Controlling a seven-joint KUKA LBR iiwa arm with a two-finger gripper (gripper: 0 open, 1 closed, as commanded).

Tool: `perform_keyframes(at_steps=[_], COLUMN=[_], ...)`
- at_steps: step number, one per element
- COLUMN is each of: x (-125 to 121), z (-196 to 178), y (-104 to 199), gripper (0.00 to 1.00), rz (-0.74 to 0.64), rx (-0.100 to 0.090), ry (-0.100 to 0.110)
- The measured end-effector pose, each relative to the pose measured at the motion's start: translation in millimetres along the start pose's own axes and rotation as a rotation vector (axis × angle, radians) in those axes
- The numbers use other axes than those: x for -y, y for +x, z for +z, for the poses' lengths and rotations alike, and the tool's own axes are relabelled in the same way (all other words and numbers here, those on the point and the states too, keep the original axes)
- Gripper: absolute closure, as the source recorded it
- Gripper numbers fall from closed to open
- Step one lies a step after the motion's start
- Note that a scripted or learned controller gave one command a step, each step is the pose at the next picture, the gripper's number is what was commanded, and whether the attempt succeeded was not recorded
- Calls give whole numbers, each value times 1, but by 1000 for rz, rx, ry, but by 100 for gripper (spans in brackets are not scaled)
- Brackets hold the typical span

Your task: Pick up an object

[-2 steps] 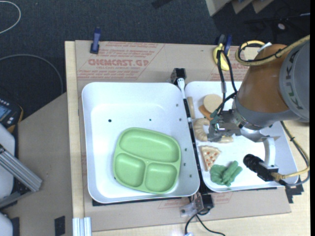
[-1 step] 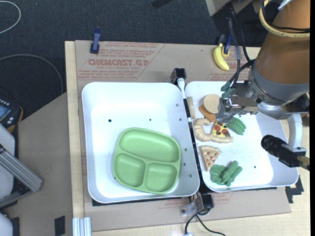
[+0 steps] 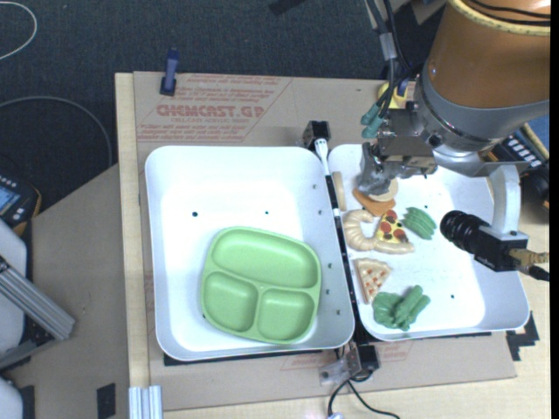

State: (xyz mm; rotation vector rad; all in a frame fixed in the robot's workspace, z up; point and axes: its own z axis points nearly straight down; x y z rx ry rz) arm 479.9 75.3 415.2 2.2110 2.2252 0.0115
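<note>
Arm: I'm watching the grey arm point(image 3: 489, 68) reaching in over the right bin point(image 3: 489, 308), its orange band filling the upper right.
Claw: I'm seeing the claw point(image 3: 377, 184) pointing down at the far left part of the right bin; whether it is gripping anything I cannot tell from here.
Under the claw: it's sitting right over an orange-brown toy food piece point(image 3: 374, 204), touching or just above it, I cannot tell which.
Nearer than that piece: a pale pretzel-like piece point(image 3: 357, 231), a pizza slice with red dots point(image 3: 395, 232), and a green leafy piece point(image 3: 420, 223) just beside them.
Nearest edge of the right bin: I'm spotting a waffle-patterned wedge point(image 3: 373, 277) and a bundle of green beans point(image 3: 401, 306).
Left bin: the left bin point(image 3: 175, 234) is carrying a green divided plate point(image 3: 260, 284).
Tabletop: both bins are resting on a cardboard sheet point(image 3: 214, 107) covering the tabletop.
</note>
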Motion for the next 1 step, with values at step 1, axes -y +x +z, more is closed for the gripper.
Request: perform_keyframes(at_steps=[1], x=[0], z=[-7], y=[-3], gripper=[100], rz=[5], rx=[2], ry=[3])
